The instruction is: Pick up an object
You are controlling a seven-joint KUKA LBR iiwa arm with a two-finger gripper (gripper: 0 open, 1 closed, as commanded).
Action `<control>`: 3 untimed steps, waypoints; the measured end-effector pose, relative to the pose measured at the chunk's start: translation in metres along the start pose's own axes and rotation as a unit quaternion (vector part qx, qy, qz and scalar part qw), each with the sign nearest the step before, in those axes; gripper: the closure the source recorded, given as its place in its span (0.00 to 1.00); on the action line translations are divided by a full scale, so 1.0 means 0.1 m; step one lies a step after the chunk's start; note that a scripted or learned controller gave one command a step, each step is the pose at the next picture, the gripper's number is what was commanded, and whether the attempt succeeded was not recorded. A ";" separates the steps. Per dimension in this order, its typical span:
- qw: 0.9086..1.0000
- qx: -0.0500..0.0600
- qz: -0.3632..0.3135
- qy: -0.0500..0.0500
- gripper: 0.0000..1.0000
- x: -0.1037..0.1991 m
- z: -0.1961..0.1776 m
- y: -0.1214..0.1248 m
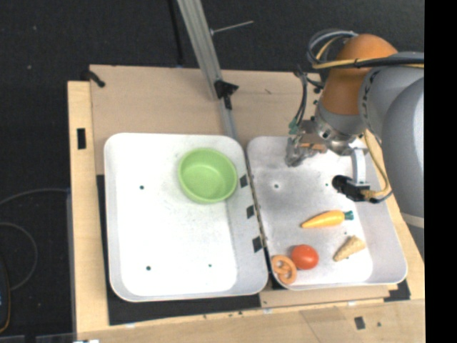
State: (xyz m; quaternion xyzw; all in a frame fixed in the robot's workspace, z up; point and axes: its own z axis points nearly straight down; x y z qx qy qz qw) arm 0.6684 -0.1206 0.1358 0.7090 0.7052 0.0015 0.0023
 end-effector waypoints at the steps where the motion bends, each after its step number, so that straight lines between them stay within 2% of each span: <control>1: 1.000 -0.001 -0.002 0.000 1.00 -0.07 -0.62 -0.01; 2: 1.000 0.000 -0.004 0.000 1.00 -0.08 -0.94 0.00; 3: 1.000 0.002 -0.006 0.002 1.00 0.43 -1.08 -0.12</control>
